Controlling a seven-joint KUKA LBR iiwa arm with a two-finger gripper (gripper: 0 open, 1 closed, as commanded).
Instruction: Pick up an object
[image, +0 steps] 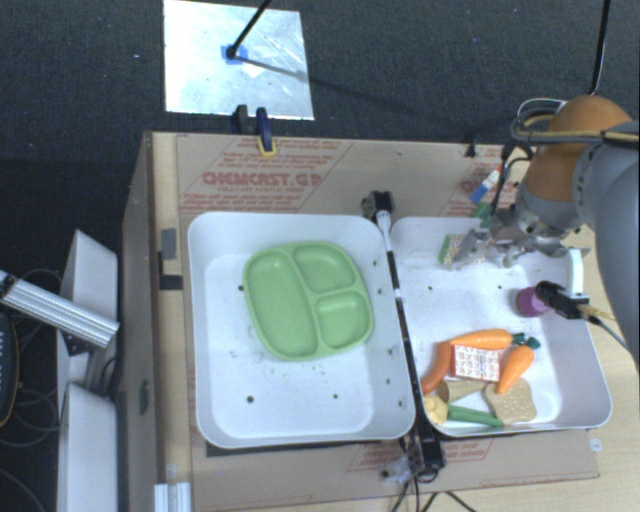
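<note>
The toys lie heaped at the near edge of the right bin (590, 395): two carrots (470, 345), a red-and-white block (476, 362), a bread slice (512, 402) and some green bits. A purple piece (530, 300) sits apart by the right edge. The gripper (478, 243) hangs over the far edge of that bin, well apart from the heap, and something small and greyish may be at its tip. Its state cannot be told. Nothing looks lifted, so reaching, gripping and raising all seem left. The left bin (215, 330) holds a green tray (308, 298).
</note>
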